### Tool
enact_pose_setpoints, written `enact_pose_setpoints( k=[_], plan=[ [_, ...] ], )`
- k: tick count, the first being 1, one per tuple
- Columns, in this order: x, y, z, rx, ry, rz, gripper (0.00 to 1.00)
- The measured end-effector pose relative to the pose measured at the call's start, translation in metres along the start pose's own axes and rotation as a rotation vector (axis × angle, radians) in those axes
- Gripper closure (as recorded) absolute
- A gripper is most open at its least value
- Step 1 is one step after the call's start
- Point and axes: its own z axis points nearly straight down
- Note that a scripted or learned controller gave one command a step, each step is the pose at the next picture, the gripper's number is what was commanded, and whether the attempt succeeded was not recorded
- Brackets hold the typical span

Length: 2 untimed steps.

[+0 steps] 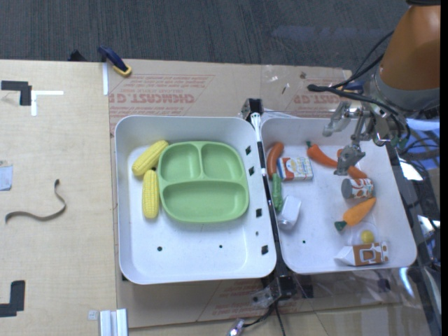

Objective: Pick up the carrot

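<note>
Pale wooden bench (56,257) under two white bins (189,264), dark carpet (175,12) behind; gripper (348,161) fingers' state unclear.

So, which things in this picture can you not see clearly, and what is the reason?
- Gripper: small in the camera view, against clutter; open or shut is unclear, and so is contact with anything.
- Orange piece behind the fingertips: partly covered, identity unsure.
- Carrot: its top meets a small can; touching or just overlapping, unclear.
- Carton: label too small to read.
- Arm: cut off by the right edge.
</note>
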Motion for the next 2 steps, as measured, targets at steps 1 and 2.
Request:
enact_pose_setpoints(
  k=[1, 2],
  plan=[
    [0.054, -0.042, 0.121, -0.001, -0.001, -0.401, 0.0],
    [0.063, -0.091, 0.13, 0.0, -0.003, -0.337, 0.0]
  ],
)
